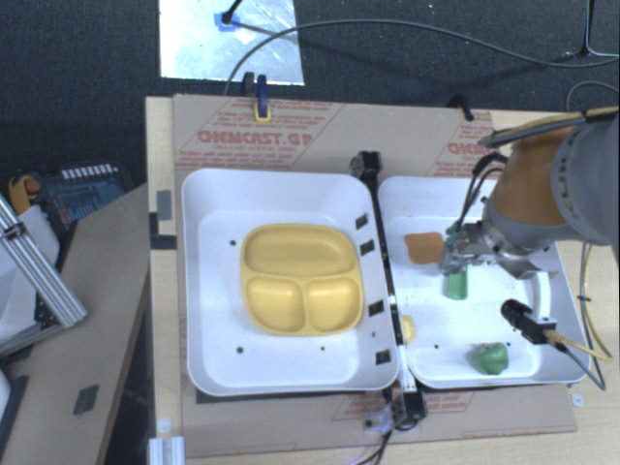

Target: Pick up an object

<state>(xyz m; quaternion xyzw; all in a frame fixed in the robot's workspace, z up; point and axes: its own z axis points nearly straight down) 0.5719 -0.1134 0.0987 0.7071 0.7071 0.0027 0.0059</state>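
In the left bin you've got a yellow three-section tray lying flat. The right bin holds a brown slab, a green cylinder, a green lump and a small yellow bit. Your gripper sits right over the cylinder, can't tell its grip

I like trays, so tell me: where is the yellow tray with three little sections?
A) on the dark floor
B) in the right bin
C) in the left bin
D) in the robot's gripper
C. The yellow tray lies flat in the middle of the left bin, while the gripper is over the right bin, above a green piece.
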